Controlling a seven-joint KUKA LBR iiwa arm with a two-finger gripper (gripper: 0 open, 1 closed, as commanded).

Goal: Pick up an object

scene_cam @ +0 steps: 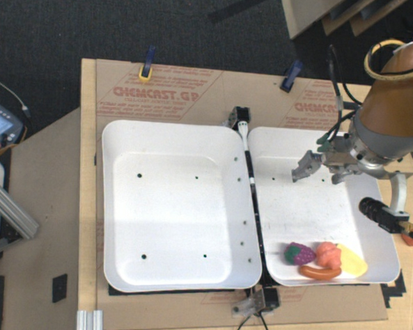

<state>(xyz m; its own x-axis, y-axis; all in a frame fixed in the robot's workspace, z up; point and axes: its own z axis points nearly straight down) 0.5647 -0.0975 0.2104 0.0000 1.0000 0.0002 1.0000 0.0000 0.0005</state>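
Note:
A cluster of small toy foods lies at the near end of the right bin [329,210]: a purple grape bunch [299,254], an orange-red piece [329,254], a yellow piece [354,263] and a reddish sausage [319,272]. My gripper [323,169] hangs over the far half of the right bin, well away from the cluster. Its two grey fingers [305,167] are spread apart with nothing between them.
The left bin [173,204] sits beside the right one, with a black hinge strip [250,191] between them. A black cylindrical part [381,215] juts over the right bin's right rim. Blue and yellow clamps [147,66] hold the cardboard sheet at the back.

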